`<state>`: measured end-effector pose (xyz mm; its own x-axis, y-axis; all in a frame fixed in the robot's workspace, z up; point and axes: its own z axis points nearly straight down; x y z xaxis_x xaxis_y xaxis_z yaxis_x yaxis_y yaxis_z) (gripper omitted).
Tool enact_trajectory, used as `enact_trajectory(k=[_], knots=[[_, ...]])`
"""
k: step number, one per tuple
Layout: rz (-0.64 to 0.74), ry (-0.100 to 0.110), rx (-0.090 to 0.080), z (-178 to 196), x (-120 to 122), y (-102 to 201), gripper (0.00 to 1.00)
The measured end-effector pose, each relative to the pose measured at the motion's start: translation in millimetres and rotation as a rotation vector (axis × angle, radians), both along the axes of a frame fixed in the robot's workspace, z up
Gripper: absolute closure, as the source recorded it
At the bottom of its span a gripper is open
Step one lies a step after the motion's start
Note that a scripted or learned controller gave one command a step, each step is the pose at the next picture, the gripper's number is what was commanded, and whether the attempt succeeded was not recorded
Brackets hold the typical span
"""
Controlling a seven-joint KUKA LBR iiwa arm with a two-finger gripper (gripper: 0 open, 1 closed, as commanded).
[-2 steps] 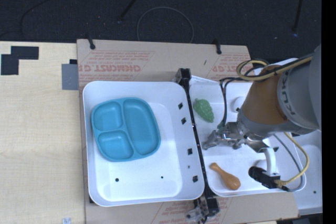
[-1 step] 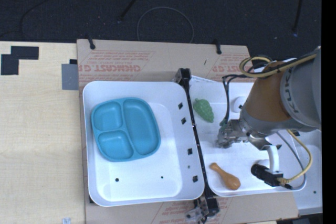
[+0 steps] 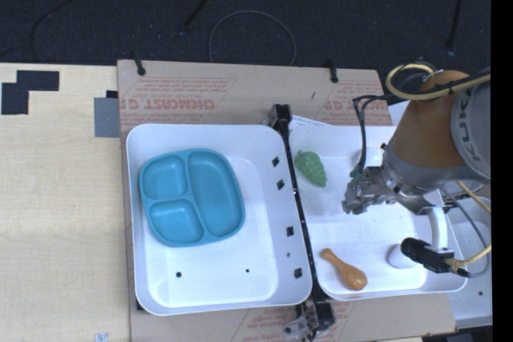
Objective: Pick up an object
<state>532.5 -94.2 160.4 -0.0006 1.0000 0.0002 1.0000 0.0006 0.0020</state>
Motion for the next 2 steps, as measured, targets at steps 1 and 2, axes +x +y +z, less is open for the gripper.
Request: enact_trajectory(k=[1, 2], knots=[[-0.001, 0.000, -0.001, 58.8, -0.5, -9.6, 1.00], [0.001, -0.001, 0.000, 110.6, 1.3, -0.2, 1.00]])
